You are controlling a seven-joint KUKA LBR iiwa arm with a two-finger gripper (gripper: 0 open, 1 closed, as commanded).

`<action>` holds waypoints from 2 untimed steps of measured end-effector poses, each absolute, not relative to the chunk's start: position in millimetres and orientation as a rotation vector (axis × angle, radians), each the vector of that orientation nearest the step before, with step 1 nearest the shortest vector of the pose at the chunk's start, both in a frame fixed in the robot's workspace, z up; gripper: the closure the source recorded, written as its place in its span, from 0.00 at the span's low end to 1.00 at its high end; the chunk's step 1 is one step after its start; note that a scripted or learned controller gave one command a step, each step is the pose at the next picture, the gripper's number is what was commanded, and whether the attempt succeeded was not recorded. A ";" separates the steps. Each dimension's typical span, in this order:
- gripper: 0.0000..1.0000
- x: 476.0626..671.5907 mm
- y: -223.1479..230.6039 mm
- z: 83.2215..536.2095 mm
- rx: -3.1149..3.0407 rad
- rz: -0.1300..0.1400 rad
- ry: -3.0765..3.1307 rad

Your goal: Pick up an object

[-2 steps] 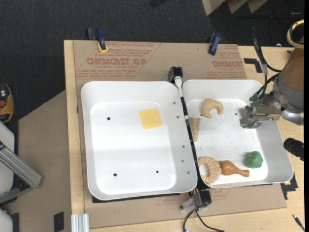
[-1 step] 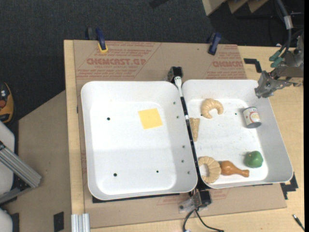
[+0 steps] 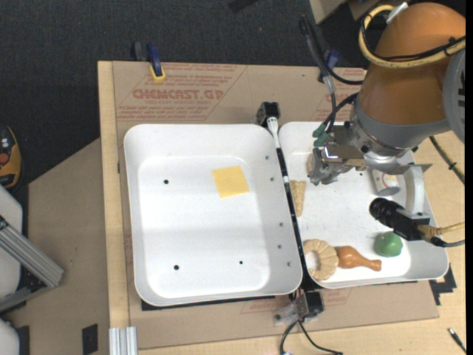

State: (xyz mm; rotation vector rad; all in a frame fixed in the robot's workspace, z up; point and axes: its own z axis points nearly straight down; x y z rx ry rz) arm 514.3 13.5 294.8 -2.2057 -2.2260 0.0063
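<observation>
Cone [image 3: 297, 196]: right bin [image 3: 347, 220], left wall, long axis along wall; just below-left of hand [image 3: 322, 172]. Hand state: cannot tell. Also present: drumstick [image 3: 355, 259], green ball [image 3: 388, 244].

From my station: bench [image 3: 185, 87], two white bins. Left bin [image 3: 148, 272]: one yellow square slice [image 3: 230, 181]. Right bin [image 3: 347, 220]: tan wedge [image 3: 298, 195] against the dividing wall; round beige pastry [image 3: 320, 258], brown drumstick [image 3: 357, 259] and green ball [image 3: 388, 244] along the near edge. Tool [image 3: 324, 167] sits over the right bin's far-left part.
</observation>
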 end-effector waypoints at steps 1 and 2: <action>1.00 531.9 28.7 251.1 -2.216 0.005 -2.220; 1.00 578.3 59.6 324.2 -2.222 -0.013 -2.231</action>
